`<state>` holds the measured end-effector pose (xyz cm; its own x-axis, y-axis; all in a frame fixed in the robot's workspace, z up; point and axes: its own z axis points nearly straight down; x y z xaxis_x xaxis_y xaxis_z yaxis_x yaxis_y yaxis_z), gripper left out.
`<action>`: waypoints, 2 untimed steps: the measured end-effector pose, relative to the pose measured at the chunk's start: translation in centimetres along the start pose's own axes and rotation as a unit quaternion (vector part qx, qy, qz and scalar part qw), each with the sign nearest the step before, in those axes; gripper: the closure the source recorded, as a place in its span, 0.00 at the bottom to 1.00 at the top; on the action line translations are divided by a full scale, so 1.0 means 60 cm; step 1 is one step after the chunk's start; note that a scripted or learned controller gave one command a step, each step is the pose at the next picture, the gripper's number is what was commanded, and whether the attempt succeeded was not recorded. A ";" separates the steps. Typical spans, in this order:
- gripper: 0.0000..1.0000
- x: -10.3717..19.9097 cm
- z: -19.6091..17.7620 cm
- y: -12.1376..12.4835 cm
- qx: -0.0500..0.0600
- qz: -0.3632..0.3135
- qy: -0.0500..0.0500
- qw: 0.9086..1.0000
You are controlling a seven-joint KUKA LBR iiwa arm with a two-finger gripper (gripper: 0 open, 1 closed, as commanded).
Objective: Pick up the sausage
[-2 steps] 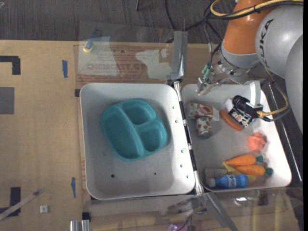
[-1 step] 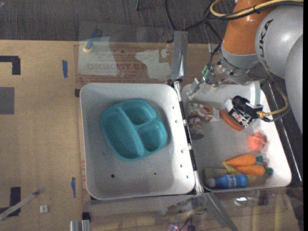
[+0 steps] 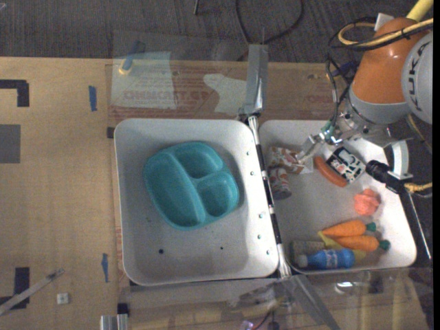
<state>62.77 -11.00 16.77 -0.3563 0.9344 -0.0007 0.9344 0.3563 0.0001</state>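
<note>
Gripper (image 3: 311, 145) sits upper middle of right bin (image 3: 302, 205), can't tell jaw state. Sausage (image 3: 332, 174) lies just right of it, partly under the wrist. Teal plate (image 3: 191, 183) in left bin (image 3: 137, 239).

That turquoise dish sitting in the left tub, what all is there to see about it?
The turquoise dish is a divided plate with rounded corners, seemingly smooth plastic. Raised ridges split it into three compartments: one long one along its left side and two smaller ones on the right. It lies flat, turned at a slant, slightly above the middle of the left bin. It rests on the bin's floor, and nothing else touches it.
</note>
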 end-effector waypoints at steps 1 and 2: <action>0.00 0.023 -0.042 0.008 -0.002 0.135 -0.001 0.991; 0.00 0.031 -0.029 0.016 0.000 0.153 0.000 0.988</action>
<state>63.02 -8.88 18.48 -0.0570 0.9984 -0.0010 0.9984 0.0570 0.0012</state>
